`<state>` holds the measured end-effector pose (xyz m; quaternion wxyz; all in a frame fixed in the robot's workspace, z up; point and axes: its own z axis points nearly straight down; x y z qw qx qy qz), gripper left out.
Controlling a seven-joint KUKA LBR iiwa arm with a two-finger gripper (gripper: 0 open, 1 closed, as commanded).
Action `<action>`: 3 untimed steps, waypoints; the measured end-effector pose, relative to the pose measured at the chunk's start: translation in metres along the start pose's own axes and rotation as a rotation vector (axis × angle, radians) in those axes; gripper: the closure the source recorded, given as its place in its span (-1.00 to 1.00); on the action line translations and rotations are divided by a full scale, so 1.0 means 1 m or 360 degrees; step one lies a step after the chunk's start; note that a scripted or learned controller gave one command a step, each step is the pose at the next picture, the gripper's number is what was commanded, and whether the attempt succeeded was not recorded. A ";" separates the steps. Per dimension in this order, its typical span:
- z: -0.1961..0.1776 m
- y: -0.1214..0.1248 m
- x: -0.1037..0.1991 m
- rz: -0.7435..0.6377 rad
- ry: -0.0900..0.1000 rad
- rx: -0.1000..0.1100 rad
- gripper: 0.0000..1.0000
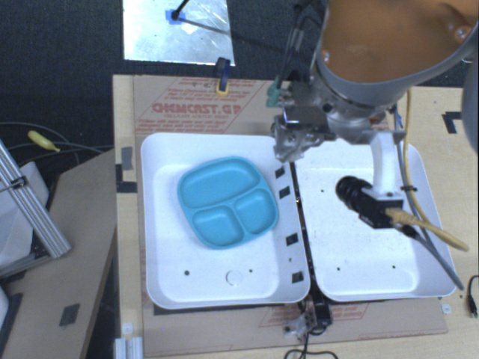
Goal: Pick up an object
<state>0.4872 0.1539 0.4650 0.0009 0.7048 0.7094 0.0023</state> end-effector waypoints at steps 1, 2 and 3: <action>0.086 -0.002 -0.074 0.0021 -0.0007 0.0016 1.00; 0.057 -0.001 -0.083 0.0010 -0.0002 0.0001 1.00; 0.020 -0.001 -0.069 0.0003 -0.0001 0.0001 1.00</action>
